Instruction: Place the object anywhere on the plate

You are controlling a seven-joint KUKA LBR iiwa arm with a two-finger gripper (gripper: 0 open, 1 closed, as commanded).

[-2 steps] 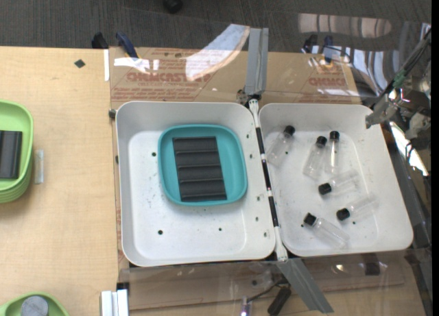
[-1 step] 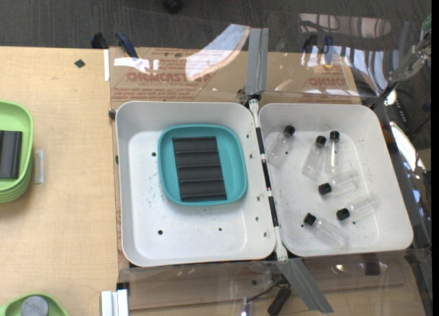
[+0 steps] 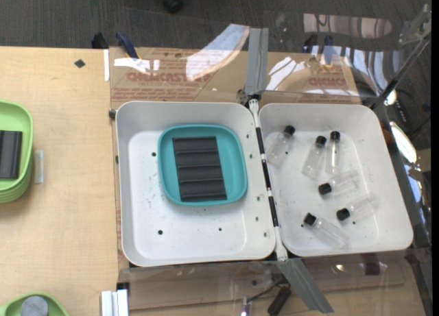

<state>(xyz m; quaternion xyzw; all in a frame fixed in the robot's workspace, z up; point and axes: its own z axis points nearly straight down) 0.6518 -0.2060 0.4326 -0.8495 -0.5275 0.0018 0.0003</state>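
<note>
plate: teal plate with a dark ribbed insert, in left bin
objects: clear black-capped vials, right of plate in right bin
gripper: state cannot be told
relation: vials lie rightward of plate

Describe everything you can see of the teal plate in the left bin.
The plate is a teal, rounded-square dish with a raised rim, seemingly plastic. It lies flat and upright on the floor of the left bin, nearer the bin's back and right walls, apart from both. A dark ribbed insert with four ridges running across it lies in its middle.
</note>
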